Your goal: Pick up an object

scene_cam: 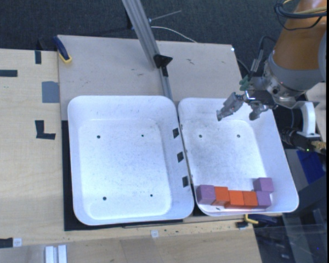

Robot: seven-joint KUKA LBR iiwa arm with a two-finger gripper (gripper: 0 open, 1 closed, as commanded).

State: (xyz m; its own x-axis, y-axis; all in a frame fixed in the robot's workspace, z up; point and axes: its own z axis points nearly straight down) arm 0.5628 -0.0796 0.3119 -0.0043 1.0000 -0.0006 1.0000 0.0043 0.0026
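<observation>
Hand spread open with nothing in it, over the right bin's far edge, purple and orange blocks at its near edge, left bin alongside

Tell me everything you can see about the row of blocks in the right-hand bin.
The row of blocks lies along the near wall of the right bin, toward its near right corner. It reads purple, orange, orange, purple from left to right, with another purple block set behind the right end, making an L. They look like matte, solid cubes, packed touching each other. The gripper hangs apart from them at the bin's far end.
</observation>
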